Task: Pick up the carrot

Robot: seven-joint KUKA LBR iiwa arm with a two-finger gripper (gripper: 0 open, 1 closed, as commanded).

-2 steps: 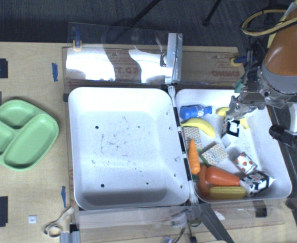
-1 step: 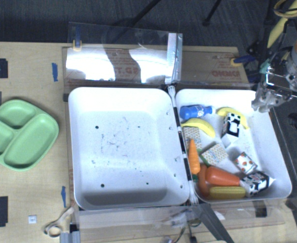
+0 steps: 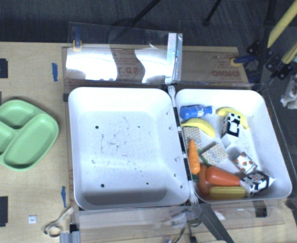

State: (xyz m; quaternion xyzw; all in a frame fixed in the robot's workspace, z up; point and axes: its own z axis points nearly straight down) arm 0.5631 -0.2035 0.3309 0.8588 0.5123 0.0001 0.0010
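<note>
Slender orange carrot (image 3: 193, 158) in the right bin (image 3: 270, 135), lying flat and close along its left wall, just beside the seam shared with the left bin (image 3: 87, 100). Long axis running near to far, leaning only slightly, so that the far end sits a touch further left than the near end. Far end looking the narrower of the two, pointing toward a yellow banana (image 3: 200, 127) and a speckled flat packet (image 3: 191, 134); near end meeting a fatter, glossy orange-red piece (image 3: 222, 176), with the exact join too crowded to make out. Smooth and matte in look, a plain tapered rod shape, brighter orange than its neighbour. Just right of its middle, a second flat speckled packet (image 3: 214, 154), set at an angle. At the near wall, a knobbly yellow corn cob (image 3: 225, 191) lying left to right under the orange-red piece. Further off, a blue bottle (image 3: 195, 110) on its side at the far left corner, a black-and-white patterned item (image 3: 233, 124) on a second banana, a small red-and-white box (image 3: 245, 162). Out on the wooden bench to the left, a pale green divided plate (image 3: 19, 134), well apart from the carrot.
</note>
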